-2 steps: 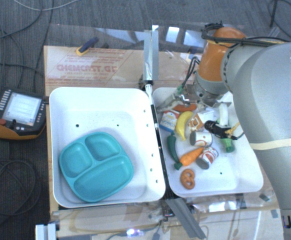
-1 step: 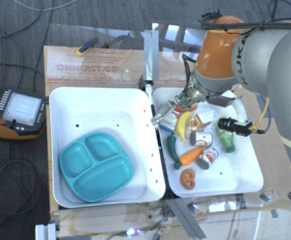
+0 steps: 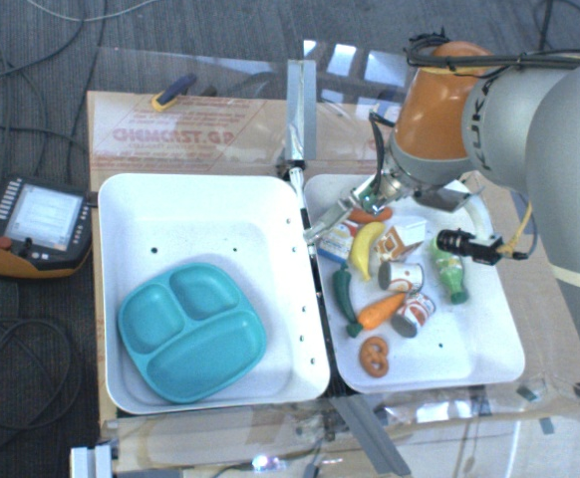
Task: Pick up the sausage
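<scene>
Sausage (image 3: 381,214) lies in the right bin (image 3: 489,352), near its far left corner, a short reddish-brown link half hidden under the hand (image 3: 368,199). That hand hangs low over the same corner, just above the toy pile; whether it is wide or narrow I cannot tell, since the wrist covers it. Nothing looks lifted, so I judge the pick not yet made: the grasp and the raise are both left to do.

Around the sausage sit smooth, glossy plastic toys: a curved yellow banana (image 3: 366,248), a tapered orange carrot (image 3: 381,312), a slim dark green cucumber (image 3: 344,295), a green bottle (image 3: 450,276) and a knotted brown pretzel (image 3: 375,356). In the left bin (image 3: 170,207) rests a matte teal divided plate (image 3: 191,332) with rounded corners.
</scene>
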### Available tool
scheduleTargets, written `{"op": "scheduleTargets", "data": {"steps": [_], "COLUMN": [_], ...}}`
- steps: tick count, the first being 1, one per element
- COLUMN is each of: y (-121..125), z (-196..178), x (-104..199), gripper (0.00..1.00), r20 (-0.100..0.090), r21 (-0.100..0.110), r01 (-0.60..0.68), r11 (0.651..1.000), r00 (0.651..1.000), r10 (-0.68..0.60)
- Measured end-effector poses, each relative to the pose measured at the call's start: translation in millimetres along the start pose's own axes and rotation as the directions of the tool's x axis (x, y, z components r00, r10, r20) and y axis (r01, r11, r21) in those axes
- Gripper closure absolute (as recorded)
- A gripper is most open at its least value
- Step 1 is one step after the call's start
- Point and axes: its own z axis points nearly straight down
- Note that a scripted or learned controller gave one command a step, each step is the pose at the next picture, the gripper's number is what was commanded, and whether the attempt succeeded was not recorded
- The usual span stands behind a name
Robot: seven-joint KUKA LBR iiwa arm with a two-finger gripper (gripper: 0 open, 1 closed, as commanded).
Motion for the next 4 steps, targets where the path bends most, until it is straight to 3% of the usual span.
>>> {"op": "scheduleTargets", "data": {"steps": [2, 4], "y": [8.6, 11.5], "z": [11.6, 14.2], "x": [-21.1, -26.0], "gripper": [0.00, 0.00], "r20": [-0.027, -0.040], "r21": [-0.013, -0.011], "r01": [0.087, 0.101], "r11": [0.996, 0.995], "r00": [0.996, 0.994], "r10": [-0.088, -0.101]}}
